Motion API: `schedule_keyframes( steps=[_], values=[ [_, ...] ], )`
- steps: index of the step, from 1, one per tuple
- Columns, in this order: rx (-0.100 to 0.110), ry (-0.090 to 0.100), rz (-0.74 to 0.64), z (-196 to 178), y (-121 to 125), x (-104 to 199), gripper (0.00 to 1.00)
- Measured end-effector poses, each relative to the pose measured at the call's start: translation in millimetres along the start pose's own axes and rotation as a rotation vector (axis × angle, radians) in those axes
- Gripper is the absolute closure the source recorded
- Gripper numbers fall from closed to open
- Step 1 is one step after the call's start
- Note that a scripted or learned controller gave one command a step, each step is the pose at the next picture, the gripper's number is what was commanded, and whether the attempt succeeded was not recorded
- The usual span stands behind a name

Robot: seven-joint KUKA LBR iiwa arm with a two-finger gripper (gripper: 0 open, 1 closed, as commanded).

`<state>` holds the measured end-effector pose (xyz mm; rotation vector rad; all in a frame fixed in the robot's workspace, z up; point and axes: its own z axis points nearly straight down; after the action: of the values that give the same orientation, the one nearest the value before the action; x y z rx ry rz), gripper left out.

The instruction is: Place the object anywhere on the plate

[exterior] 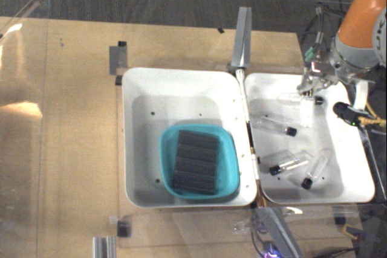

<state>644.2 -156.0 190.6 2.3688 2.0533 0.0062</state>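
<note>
A pale wooden bench [66, 148] filled most of the view, carrying two shallow white bins side by side. The left bin [139, 130] held a teal plate [228, 157] with raised sides, set toward its near right corner, and a dark grey ribbed block [195, 161] lay flat in the middle of that plate. The right bin [351, 181] held several clear plastic tubes with black caps: one tube [275, 125] lay near the bin's centre, a second tube [285, 165] sat nearer the camera, and a third tube [314, 172] lay just right of the second. The grey arm with its orange band [364, 6] entered from the far right. Its gripper [312, 89] hung over the far part of the right bin, above a pale clear object [305, 110] below it; whether the fingers were spread or pressed together could not be told from this angle.
</note>
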Motion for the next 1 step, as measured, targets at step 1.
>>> schedule_keyframes(
  steps=[1],
  values=[
    [0.004,0.003,0.111,4.7,-82.9,69.6,1.0]
  ],
)
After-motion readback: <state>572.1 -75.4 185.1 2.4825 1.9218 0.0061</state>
